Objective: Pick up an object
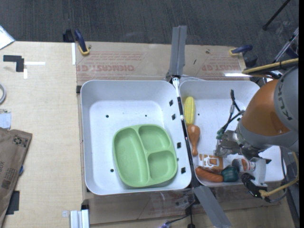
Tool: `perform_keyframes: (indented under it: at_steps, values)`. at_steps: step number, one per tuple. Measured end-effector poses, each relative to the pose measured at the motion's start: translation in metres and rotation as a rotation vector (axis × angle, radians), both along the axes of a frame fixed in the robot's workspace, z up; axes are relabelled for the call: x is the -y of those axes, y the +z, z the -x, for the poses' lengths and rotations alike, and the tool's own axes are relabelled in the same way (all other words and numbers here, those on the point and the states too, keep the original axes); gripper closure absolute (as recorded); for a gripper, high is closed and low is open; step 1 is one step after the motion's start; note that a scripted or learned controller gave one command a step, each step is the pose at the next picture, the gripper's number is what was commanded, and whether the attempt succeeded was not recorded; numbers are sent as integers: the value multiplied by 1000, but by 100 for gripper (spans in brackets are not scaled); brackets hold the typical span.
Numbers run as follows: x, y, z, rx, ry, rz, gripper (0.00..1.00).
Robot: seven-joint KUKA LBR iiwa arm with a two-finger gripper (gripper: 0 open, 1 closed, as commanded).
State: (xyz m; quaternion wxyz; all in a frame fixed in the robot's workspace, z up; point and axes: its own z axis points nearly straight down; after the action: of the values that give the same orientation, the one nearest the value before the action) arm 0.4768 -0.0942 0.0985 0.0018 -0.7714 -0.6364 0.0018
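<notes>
Two white bins [88, 127] were seen, toy food clustered at five o'clock — corn [189, 109], carrot [209, 175], a small carton [210, 161] — with the gripper [227, 145] lowered just beside them, its state impossible to tell, nothing judged lifted yet.

plate [142, 155] in left bin [90, 127]; corn [189, 109] in right

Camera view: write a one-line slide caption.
Grey-and-orange arm over right white bin of toy food; green divided plate in left white bin.
</notes>
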Motion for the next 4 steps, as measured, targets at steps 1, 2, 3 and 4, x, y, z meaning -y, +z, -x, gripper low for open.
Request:
perform_keyframes:
  at_steps: [1, 2, 3, 4]
  values:
    - [-38, 92, -35, 4, 295, 1, 100]
    - [-38, 92, -35, 3, 296, 1, 0]
    - [11, 15, -10, 2, 307, 0, 0]
    - [8, -8, 0, 3, 277, -1, 0]
